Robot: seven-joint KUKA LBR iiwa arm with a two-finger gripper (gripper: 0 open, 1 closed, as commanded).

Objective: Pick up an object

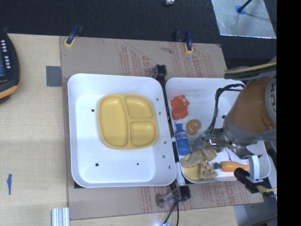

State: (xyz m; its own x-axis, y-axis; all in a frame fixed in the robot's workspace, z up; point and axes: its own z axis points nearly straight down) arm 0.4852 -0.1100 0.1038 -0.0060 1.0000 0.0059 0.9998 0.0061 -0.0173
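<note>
Orange carrot (231, 166), green-tipped, lying beside pizza slice (205, 169), tool (210, 140) possibly above.

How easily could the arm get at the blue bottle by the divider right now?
Probably yes. The blue bottle lies uncovered on its side in the right bin, nothing on top. It sits tight against the bin's left wall, with a small brown ring just beside it, so finger room looks limited.

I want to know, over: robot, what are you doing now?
Gripper low in right bin, fingers unclear. Blue bottle, pretzel, carrot close by. Nothing visibly held.
</note>
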